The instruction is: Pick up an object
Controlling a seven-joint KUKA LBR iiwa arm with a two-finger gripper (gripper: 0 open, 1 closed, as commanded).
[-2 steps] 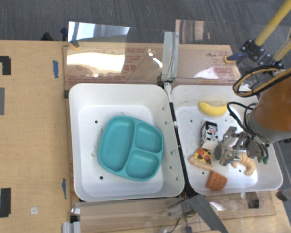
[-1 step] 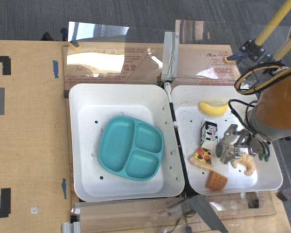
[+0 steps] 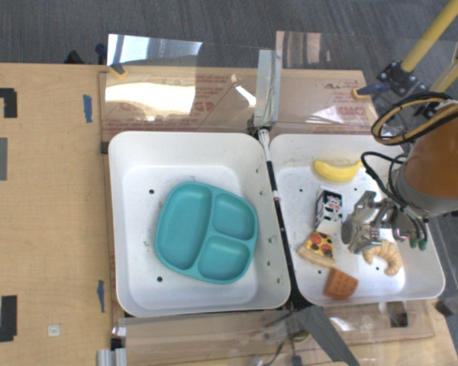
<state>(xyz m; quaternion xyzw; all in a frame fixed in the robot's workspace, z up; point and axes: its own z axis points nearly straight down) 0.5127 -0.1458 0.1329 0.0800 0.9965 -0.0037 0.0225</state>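
**Mara:** Over on the left, the shallow white plastic bin (image 3: pixel 130 227) carries just the teal three-compartment plastic plate (image 3: pixel 206 231), lying flat and well apart from the arm. Any risk there?

**Jon:** Hardly — the trouble, as I judge it, is all in the right-hand shallow white bin (image 3: pixel 424 280), where everything is crowded. Going across: a toy pizza slice with red toppings (image 3: pixel 317 248) sits near the bin's left wall, a small white printed carton (image 3: pixel 330 205) just above it, a tan waffle-shaped toy square (image 3: pixel 340 284) below, and a yellow toy banana (image 3: pixel 337 169) toward the back.

**Mara:** And the grey two-finger gripper (image 3: pixel 364 231)?

**Jon:** It's low in that bin, between the carton and a tan toy croissant (image 3: pixel 387 257). Whether it is spread or clamped I cannot tell from this slant, and I see nothing I could call held.

**Mara:** So what goes wrong?

**Jon:** The croissant is just beside it, lower right, possibly touching. A close that lands off-centre could nudge the curved pastry aside rather than trap it. The pizza slice is also near, so a descent could pin or shove it against the carton — two things caught, or none. The loose cables by the wrist hang close to the croissant too.
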